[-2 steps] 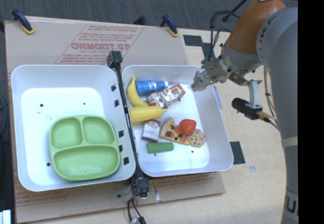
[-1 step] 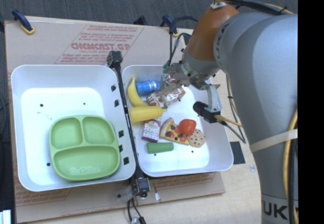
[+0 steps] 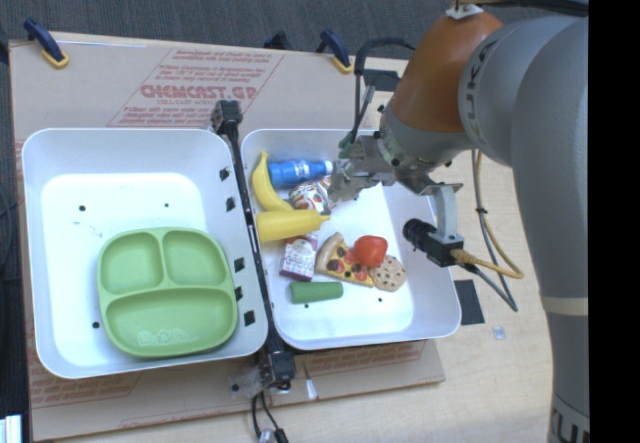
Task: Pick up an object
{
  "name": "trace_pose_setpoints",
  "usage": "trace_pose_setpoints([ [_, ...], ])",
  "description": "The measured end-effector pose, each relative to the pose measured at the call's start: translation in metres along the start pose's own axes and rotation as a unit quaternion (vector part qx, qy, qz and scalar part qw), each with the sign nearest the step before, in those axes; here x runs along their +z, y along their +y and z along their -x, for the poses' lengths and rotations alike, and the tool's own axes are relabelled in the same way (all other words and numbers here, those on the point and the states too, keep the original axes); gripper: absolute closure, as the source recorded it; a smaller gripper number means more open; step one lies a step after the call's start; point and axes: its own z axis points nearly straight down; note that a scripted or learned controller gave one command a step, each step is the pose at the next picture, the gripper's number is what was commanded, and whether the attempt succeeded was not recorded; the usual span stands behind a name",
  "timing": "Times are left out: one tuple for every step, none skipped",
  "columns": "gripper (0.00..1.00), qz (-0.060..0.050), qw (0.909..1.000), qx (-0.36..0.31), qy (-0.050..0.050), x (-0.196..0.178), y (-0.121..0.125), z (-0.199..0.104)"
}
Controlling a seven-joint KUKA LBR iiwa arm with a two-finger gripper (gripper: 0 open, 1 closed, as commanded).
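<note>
Arm (image 3: pixel 500 111) reaches in from the right, wrist low over the back of the right bin (image 3: pixel 430 306). Gripper (image 3: pixel 345 179) sits at the bin's upper middle, tip right beside the blue bottle (image 3: pixel 298 171) and the crumpled red-white wrapper (image 3: pixel 310 197). Cannot tell how the jaws stand, the wrist body hides them; nothing visibly clamped between them.

Task names no particular object, so the candidates are all the clutter in the right bin: bottle lying flat, long axis roughly left-right, its near end touching or nearly touching the gripper tip. Wrapper just below-left of the tip. Banana (image 3: pixel 262 186) curves along the bin's left wall, yellow block (image 3: pixel 288 224) below it, long axis left-right. Farther toward the front: small carton (image 3: pixel 298 258), pizza slice (image 3: pixel 340 256), tomato (image 3: pixel 370 249), cookie (image 3: pixel 389 274), green cylinder (image 3: pixel 316 292) lying flat.

Key relation: nearest items lie to the left of the gripper, bottle and wrapper both within easy reach; everything else is further toward the front edge. My read: bottle or wrapper is the likely target, grasp not confirmed.

Left bin (image 3: pixel 40 231) holds a green divided plate (image 3: pixel 165 291), well apart from the gripper.
</note>
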Motion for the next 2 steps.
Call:
trace_pose_setpoints([
  [1.0, 0.0, 1.0, 0.0, 0.0, 0.007, 0.012, 0.014],
  [1.0, -0.001, 1.0, -0.001, -0.001, 0.052, -0.002, 0.029],
])
